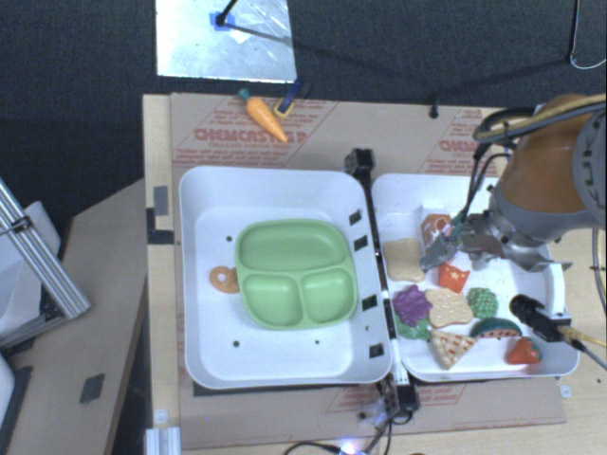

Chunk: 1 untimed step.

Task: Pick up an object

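Claw: I see my claw low in the right bin; clenched or released, I cannot tell (too blurred).
Toy food: bread slice touching the claw's left, red piece just below, purple grapes, pizza wedge nearer the front.
Left bin: green 3-compartment plate, pretzel beside it.
Counter: carrot behind the bins.

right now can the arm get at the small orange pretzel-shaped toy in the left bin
Probably yes. The small orange pretzel-shaped toy lies alone on the left white bin floor beside the green divided plate, nothing over it. The gripper sits over the right bin, so it must cross over.
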Available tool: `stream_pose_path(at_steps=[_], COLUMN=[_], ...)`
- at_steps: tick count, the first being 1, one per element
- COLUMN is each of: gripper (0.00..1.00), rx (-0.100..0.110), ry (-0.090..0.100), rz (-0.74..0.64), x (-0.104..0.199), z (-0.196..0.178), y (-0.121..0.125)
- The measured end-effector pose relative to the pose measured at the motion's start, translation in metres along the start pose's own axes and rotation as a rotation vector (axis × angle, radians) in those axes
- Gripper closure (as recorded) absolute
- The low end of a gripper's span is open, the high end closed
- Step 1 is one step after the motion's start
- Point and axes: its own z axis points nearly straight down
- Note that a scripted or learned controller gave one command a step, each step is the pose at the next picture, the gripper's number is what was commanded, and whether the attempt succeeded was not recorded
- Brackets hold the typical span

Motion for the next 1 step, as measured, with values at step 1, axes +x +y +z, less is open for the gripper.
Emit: stream_pose_path(at_steps=[1], gripper=[0.00], rx=[-0.013], ry=[-0.002], rz=[-0.002], x=[0.0000], z=[-0.0065], y=[0.0030])
